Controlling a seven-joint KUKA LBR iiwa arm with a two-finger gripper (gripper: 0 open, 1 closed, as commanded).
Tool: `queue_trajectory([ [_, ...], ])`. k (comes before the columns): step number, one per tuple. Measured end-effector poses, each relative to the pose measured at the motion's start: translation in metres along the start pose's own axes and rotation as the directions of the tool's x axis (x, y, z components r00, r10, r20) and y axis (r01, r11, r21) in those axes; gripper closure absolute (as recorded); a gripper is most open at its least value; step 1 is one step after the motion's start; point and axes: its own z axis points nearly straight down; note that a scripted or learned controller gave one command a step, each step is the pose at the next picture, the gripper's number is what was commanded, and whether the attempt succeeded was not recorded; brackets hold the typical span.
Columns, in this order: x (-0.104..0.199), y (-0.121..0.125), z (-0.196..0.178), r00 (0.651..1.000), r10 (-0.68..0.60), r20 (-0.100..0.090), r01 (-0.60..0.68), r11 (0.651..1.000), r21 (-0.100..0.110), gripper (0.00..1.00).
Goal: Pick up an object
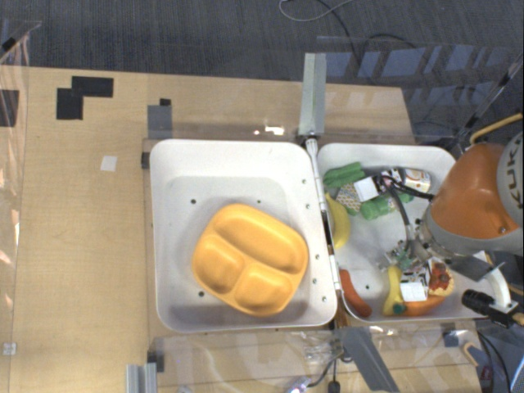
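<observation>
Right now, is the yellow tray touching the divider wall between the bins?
Apart. The camera view shows a strip of bare white bin floor between the yellow tray and the divider wall on its right.

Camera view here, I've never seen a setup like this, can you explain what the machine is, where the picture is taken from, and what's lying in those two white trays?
The picture comes from one fixed camera above a wooden bench, looking down at a slant. The big grey and orange shape on the right is a robot arm reaching in from that side. Its gripper, the part meant to grab things, hangs over the right bin; from here it is too cluttered to tell whether it grips anything.

Two shallow white bins sit side by side. The left bin holds a yellow divided tray with three compartments. The right bin holds a jumble of small toy-like items: green pieces near the top, a yellow piece against the left wall, a red-orange piece at the bottom, and a small banana beside an orange item.
</observation>
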Motion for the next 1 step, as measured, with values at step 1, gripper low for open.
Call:
queue_trajectory([
  [1,-0.0340,0.0178,-0.0991,0.898,0.440,-0.001,-0.439,0.898,0.011,0.00],
])
